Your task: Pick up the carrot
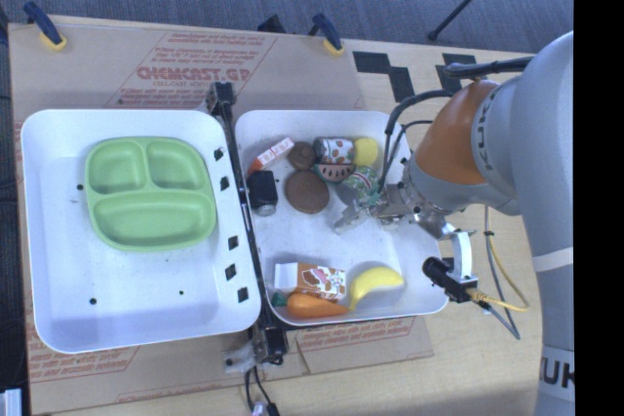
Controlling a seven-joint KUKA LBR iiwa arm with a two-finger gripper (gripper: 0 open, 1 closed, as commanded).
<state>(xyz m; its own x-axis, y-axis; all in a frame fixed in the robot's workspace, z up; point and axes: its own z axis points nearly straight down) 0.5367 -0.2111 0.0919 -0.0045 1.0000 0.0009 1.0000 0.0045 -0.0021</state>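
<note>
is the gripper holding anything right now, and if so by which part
Cannot be told. The gripper sits low in the right bin among the toys, far from the carrot, which lies untouched by the bin's near wall beside the banana.

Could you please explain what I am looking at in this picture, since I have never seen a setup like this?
One camera fixed above a bench looks down at a slant. The grey robot arm with an orange band reaches in from the right; its gripper is low over the right bin, and I cannot tell whether it holds anything. The left bin holds a green divided plate. The right bin holds toy food: a carrot at the near edge, a banana, a small carton, a brown disc and other pieces.
</note>
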